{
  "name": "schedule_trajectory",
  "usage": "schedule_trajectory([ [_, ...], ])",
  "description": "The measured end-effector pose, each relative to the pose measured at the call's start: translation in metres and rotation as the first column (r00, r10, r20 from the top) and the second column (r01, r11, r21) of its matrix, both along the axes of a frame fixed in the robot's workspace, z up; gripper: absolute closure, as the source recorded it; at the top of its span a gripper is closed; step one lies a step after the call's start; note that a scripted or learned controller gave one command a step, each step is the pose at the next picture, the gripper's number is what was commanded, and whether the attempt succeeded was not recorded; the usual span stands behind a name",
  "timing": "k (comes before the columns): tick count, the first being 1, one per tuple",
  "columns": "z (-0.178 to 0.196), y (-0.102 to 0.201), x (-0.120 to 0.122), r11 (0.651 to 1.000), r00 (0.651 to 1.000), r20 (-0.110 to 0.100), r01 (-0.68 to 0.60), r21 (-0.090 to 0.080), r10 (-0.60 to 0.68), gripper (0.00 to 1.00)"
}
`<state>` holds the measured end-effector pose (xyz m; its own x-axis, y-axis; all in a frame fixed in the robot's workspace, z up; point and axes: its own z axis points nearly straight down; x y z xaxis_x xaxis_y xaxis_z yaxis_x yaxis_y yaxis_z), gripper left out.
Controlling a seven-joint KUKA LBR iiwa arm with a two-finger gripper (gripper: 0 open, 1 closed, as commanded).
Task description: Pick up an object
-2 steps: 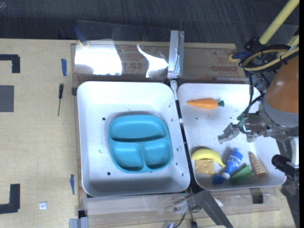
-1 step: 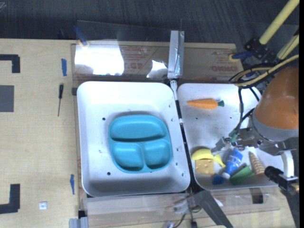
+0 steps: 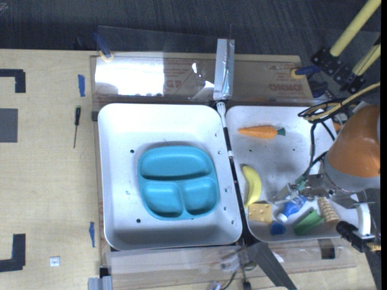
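Clutter sits at the near edge of the right bin (image 3: 284, 116) — blue cap (image 3: 277, 228), green block (image 3: 308, 221), tan cube (image 3: 260, 212), blue-and-white bottle (image 3: 292, 208). Just above the bottle hangs the gripper (image 3: 300, 188); its spread can't be read. Left, a banana (image 3: 253, 185); farther, a carrot (image 3: 261, 132). The left bin (image 3: 115, 162) holds a blue divided tray (image 3: 178, 180).

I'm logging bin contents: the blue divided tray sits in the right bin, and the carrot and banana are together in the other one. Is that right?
Not quite. The camera view shows the blue divided tray in the left bin. The carrot and banana are together in the other one, the right bin.
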<state>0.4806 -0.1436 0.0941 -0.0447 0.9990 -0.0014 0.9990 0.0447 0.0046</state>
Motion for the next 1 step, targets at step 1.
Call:
schedule_trajectory([
  [1, 0.021, 0.0344, -0.0006, 0.94, 0.94, -0.003, -0.341, 0.001, 0.341, 0.0],
])
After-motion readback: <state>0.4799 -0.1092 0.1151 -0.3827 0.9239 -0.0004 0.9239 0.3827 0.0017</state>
